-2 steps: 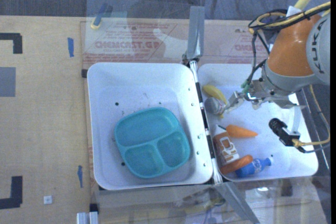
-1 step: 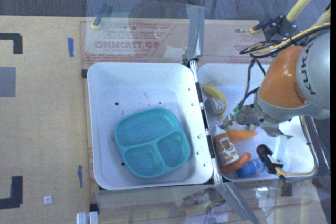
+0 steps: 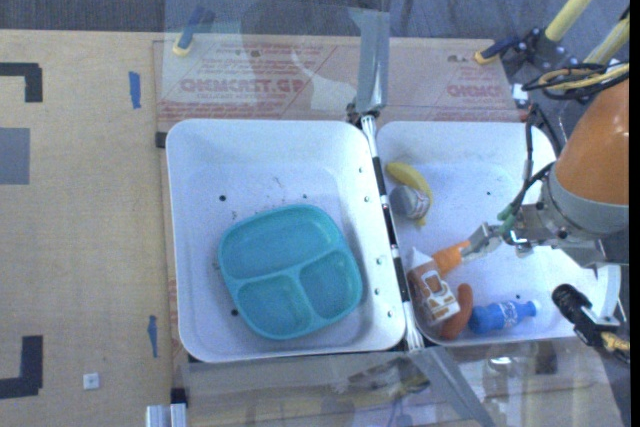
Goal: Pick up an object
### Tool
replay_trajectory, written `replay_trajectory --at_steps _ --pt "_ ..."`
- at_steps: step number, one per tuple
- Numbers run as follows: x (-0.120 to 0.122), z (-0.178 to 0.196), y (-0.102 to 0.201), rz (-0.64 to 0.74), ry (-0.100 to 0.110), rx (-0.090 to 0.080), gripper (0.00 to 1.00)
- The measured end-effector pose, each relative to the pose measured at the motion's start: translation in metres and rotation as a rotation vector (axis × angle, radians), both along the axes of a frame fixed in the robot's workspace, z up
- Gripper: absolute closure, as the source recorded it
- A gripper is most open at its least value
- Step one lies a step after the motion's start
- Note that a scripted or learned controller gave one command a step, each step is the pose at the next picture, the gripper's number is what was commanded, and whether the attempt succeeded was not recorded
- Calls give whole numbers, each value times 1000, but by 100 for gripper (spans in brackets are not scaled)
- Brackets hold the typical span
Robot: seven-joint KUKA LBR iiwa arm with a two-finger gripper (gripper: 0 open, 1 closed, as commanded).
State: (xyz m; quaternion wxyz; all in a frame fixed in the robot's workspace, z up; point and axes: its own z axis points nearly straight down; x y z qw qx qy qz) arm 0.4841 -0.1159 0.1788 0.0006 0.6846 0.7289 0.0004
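Observation:
My gripper (image 3: pixel 487 239) hangs over the middle of the right bin (image 3: pixel 470 165), reaching in from the right below the arm's orange band. A small orange piece (image 3: pixel 448 258) lies right at its tip; whether it is gripped is unclear. A yellow banana (image 3: pixel 412 181) and a grey rounded object (image 3: pixel 406 203) lie by the bin's left wall. At the front sit a brown-and-white carton (image 3: pixel 432 291), an orange sausage-shaped toy (image 3: pixel 459 309) and a blue bottle (image 3: pixel 497 316).
The left bin (image 3: pixel 200 155) holds a teal divided plate (image 3: pixel 290 271) towards its front. A ridge with screws separates the two bins. Cables and a yellow pole stand at the upper right behind the arm.

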Motion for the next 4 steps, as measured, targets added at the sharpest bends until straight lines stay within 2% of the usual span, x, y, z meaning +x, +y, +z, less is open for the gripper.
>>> replay_trajectory --at_steps 1,2,3,4 --pt "21 -82 4 58 0 0 0" --pt "43 -36 18 66 0 0 0" --pt "47 -89 12 116 -8 1 0" --pt "48 -78 8 108 -14 -2 100"
